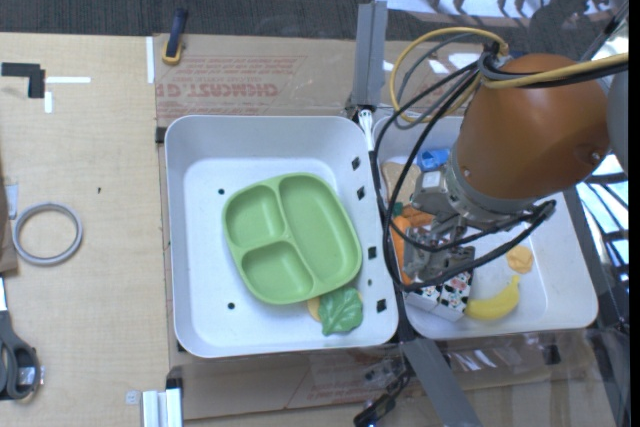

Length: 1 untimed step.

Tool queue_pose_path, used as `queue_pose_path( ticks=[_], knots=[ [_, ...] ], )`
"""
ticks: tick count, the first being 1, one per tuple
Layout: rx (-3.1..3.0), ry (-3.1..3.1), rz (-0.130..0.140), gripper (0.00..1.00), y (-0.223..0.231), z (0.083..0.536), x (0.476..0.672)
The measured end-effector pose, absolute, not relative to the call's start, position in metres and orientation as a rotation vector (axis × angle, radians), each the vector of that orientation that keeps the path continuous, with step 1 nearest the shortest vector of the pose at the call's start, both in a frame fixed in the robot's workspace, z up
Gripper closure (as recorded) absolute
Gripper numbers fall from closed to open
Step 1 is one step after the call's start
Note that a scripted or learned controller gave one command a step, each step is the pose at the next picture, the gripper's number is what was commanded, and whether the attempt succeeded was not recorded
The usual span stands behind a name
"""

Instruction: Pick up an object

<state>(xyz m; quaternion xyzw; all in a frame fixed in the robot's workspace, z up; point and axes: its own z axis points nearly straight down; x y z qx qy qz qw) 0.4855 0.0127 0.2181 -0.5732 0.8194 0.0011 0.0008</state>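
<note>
Lying in the right bin (560,315), the banana (495,302) slants up-right; fingers' (432,267) state cannot be told.

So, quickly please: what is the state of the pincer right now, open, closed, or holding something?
Pincer: cannot be told. It is down in the right bin, with the arm's wrist and cables covering it, close to the banana.
</note>
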Motion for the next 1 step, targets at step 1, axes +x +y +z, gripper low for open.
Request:
queue_pose_path(
  ticks=[1],
  knots=[
    [-2.208, 2.232, 0.004, 1.00, -0.0196, 0.2023, 0.4786]
  ],
)
